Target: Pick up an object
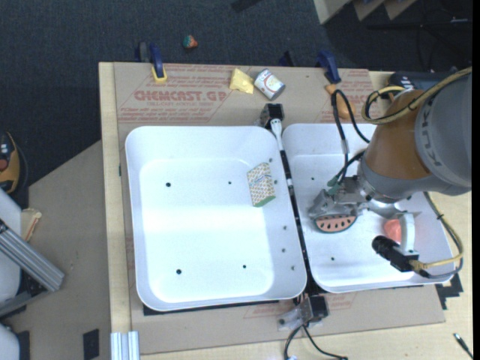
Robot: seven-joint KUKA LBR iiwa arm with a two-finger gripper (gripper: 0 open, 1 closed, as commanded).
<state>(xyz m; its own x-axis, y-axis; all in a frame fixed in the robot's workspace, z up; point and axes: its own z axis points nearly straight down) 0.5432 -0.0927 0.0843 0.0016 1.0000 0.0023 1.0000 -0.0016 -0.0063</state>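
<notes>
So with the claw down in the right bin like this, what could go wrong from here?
1. The claw sits right over the watermelon-slice toy, which lies flat; the grasp may slip off it.
2. The toy lies near the right bin's inner wall, so a push could wedge it there.
3. The pink object beside the wrist could be knocked aside.

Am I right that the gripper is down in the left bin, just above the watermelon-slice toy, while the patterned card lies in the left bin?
Not quite: the gripper is down in the right bin, as the camera view shows. It is just above the watermelon-slice toy, and the patterned card does lie in the left bin.
</notes>
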